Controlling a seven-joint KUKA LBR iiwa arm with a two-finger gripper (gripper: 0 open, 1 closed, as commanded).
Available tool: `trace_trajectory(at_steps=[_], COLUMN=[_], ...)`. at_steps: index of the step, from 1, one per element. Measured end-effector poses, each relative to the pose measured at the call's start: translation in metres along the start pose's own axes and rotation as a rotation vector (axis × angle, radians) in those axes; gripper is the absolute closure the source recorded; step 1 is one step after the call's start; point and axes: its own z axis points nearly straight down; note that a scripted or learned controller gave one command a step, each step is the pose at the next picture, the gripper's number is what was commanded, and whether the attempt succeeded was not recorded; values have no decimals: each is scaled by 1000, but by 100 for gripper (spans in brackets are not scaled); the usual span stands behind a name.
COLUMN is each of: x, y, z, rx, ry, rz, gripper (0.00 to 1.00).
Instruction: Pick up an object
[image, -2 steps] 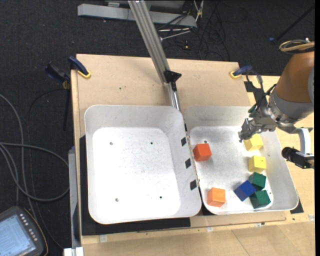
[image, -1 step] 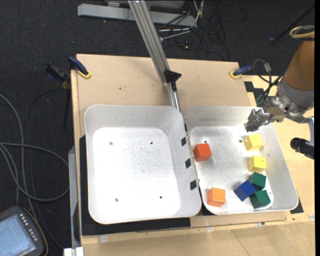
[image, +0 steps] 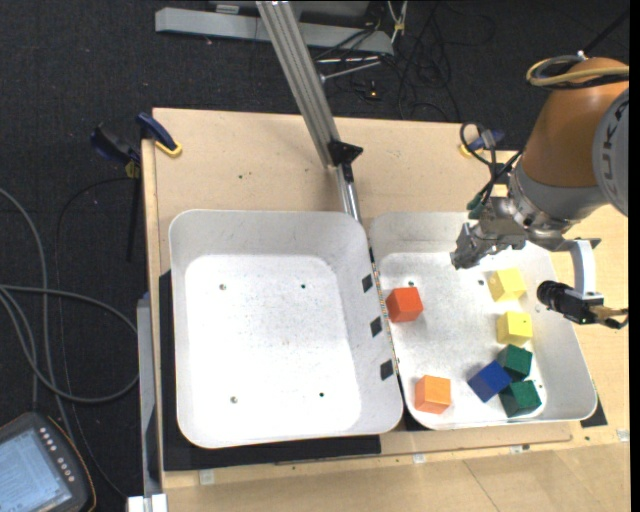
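Claw (image: 470, 250) hangs over right bin (image: 430, 232), far end; grip state cannot tell. Nearest target: yellow block (image: 507, 283), just beside claw toward camera-right. Orange block (image: 404, 303) lies left, farther off. Nothing seen held.

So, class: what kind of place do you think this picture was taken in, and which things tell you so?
Most likely a robotics lab or test bench. An industrial arm reaches over two white bins on a clamped wooden board, coloured blocks lie in one bin, and cables trail across the dark floor.
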Motion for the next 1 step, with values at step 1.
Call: trace_trajectory(at_steps=[1], x=[54], y=[1], z=[-12], rx=[-2], ry=[0], rz=[-1], gripper=[100])
